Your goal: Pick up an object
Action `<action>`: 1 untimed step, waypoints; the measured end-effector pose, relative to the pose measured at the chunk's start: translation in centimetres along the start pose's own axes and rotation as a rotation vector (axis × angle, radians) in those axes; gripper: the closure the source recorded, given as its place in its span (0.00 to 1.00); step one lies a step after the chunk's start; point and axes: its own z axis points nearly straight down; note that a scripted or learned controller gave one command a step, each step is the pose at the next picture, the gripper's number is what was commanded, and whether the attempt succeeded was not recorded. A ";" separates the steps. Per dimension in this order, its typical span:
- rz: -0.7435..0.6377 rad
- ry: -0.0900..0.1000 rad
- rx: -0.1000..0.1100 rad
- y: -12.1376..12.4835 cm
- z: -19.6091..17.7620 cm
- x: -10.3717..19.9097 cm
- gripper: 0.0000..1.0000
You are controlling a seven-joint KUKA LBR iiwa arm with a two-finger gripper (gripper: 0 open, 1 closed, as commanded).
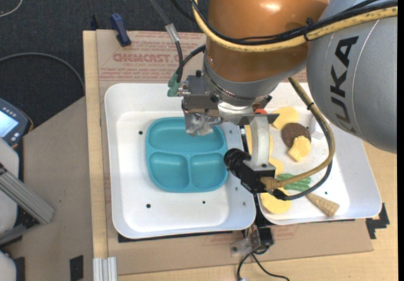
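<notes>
Gripper (201,123) above blue tray's (186,163) rear rim

1. We are seeing a blue clamp (120,29) gripping the bench (93,166) at its far left corner.
2. We are noticing red lettering (142,57) running along its far edge.
3. We are spotting a lit screen (7,123) sitting beyond its left edge.

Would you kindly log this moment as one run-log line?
gripper: over blue divided plate's back rim | grasp: unclear | toy food: right bin
</notes>
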 end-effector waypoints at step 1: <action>0.007 -0.003 0.004 -0.2 14.0 -6.7 1.00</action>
